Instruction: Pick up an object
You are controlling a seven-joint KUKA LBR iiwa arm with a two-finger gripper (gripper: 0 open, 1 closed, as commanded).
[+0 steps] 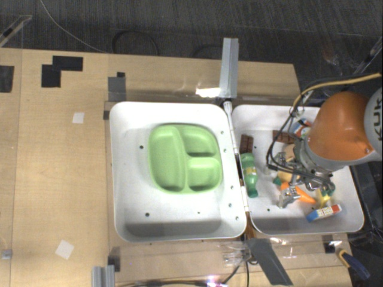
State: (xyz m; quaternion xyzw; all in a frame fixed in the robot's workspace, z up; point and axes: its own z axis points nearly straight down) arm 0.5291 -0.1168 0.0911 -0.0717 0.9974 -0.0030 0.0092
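Left bin [128,160]: holds a green divided tray [183,157], lying flat.
Right bin [258,211]: brown block [246,143], green bottle [249,178] along the left wall; small mixed objects [317,205] clustered at right.
Arm [338,130]: over the right bin's clutter.
Gripper [291,195]: low among the objects; finger state cannot be told.

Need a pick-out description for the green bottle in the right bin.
Look at the right bin, the one the arm reaches into. Along its left wall, just below a brown block, lies the green bottle. It is the one green thing there; the rest is orange, brown or blue.
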